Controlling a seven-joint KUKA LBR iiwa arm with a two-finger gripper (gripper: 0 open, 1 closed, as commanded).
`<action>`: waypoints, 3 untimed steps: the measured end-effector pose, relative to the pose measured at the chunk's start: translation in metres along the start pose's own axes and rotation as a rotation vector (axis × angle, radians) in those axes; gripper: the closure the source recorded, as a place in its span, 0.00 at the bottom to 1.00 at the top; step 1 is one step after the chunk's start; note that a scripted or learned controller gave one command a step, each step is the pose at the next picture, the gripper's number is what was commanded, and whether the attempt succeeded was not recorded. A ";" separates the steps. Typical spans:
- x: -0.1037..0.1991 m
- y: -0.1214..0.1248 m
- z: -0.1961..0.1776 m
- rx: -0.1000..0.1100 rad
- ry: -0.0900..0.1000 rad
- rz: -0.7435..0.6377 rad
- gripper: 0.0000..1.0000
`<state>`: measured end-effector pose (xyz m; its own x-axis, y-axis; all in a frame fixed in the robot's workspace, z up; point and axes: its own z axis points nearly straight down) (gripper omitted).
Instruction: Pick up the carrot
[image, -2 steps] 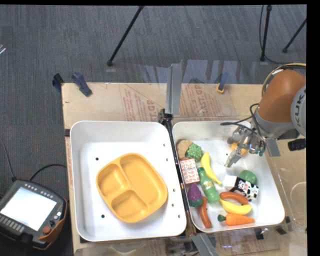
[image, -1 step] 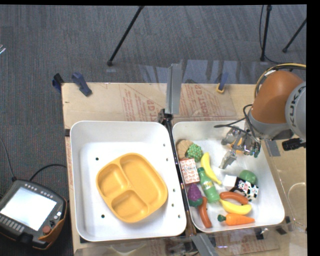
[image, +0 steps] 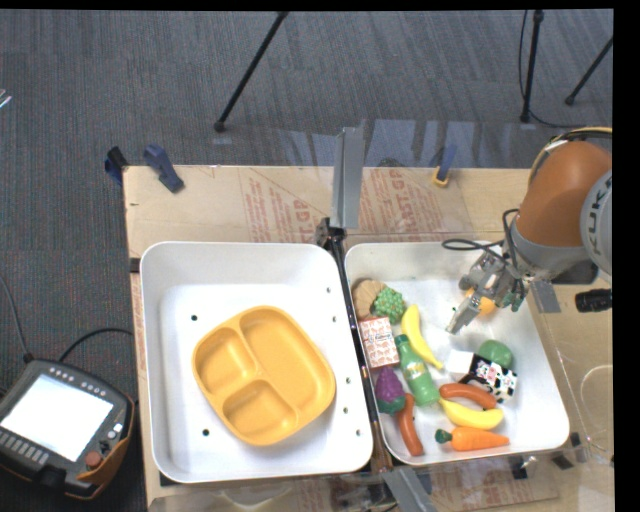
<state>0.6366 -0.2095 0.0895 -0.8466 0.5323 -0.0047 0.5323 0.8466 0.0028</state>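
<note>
The carrot (image: 476, 438), orange with a green top at its left end, lies on its side at the front of the right bin (image: 545, 340), just below a yellow banana (image: 473, 414). My gripper (image: 487, 300) hangs over the back right part of that bin, well behind the carrot and apart from it. A small orange-yellow patch shows at the gripper; I cannot tell what it is. Nothing of the carrot is covered.
The right bin also holds a red sausage (image: 467, 392), a green-topped cow-print item (image: 492, 368), a green bottle (image: 416, 370), a second banana (image: 420, 335), broccoli (image: 388, 300), a small box (image: 378, 340) and a red-orange pepper (image: 409, 432). The left bin (image: 170, 290) holds a yellow divided plate (image: 262, 372).
</note>
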 end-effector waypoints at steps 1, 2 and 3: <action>-0.001 0.002 -0.012 -0.002 -0.006 -0.004 1.00; 0.059 -0.040 0.002 0.003 0.005 -0.014 1.00; 0.059 -0.040 0.001 0.002 0.004 -0.014 0.00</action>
<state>0.5654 -0.2122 0.0879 -0.8540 0.5203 -0.0010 0.5203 0.8540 0.0006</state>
